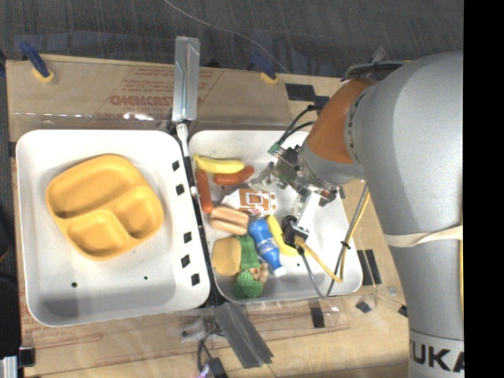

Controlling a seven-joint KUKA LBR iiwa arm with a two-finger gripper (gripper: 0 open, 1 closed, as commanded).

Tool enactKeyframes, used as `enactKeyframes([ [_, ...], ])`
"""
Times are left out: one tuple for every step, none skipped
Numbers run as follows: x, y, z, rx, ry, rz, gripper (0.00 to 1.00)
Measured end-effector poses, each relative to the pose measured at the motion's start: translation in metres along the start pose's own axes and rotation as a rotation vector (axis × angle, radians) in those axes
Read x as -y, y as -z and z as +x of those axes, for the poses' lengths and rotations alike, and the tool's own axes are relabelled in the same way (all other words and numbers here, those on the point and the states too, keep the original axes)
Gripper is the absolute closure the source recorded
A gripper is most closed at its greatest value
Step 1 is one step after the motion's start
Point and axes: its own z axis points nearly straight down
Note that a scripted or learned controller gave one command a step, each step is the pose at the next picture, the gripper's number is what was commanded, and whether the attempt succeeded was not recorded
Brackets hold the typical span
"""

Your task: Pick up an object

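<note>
Left bin: one yellow divided tray is contained, set toward the upper left.
Right bin: food items are crowded along its left side.
Banana: laid at the top, just above a red sausage.
Hot dog: placed mid-bin, beside a blue bottle.
Green item: found at the lower edge.
Gripper: positioned over the right bin, near a small carton.

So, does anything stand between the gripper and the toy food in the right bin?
Nothing visible does. The gripper hangs over the right bin, close beside the pile, with nothing between it and the small carton or the blue bottle. The pieces lie packed against each other, though, so neighbours may crowd whichever one it goes for.
</note>
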Motion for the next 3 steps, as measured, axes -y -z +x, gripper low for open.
enactKeyframes([
  [0.009,-0.017,0.053,0.024,-0.226,0.028,0.0],
  [0.061,-0.017,0.038,0.032,-0.662,0.025,0.0],
  [0.057,-0.017,0.041,0.031,-0.44,0.031,0.0],
])
